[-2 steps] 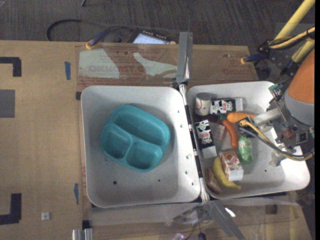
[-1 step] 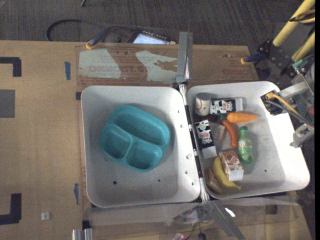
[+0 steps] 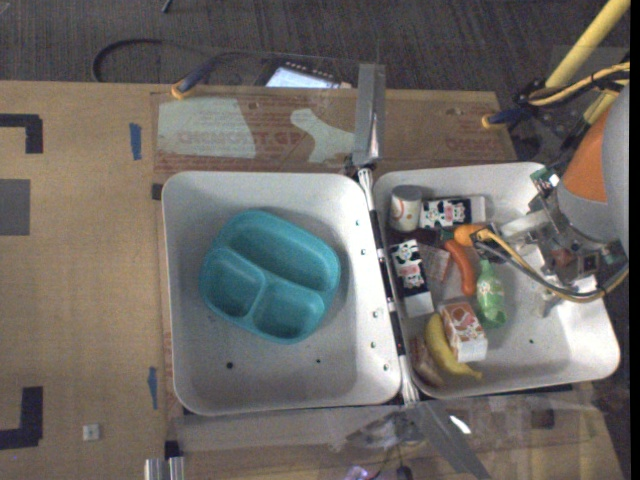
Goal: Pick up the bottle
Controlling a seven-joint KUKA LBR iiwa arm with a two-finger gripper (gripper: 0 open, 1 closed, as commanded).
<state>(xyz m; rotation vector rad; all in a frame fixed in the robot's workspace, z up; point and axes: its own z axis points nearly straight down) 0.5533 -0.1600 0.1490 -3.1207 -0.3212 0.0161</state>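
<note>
The bottle (image 3: 489,294), a small green one, lies in the right bin (image 3: 580,353), touching the orange pepper (image 3: 461,261) on its left and just above the red-and-white carton (image 3: 464,330) and the banana (image 3: 447,350). The gripper (image 3: 556,251) hangs just to its right, over the bin; whether it is spread or pressed together I cannot tell. To my eye the 1 clear side is the right, so come down straight over the bottle's middle and close across its narrow width, away from the pepper
</note>
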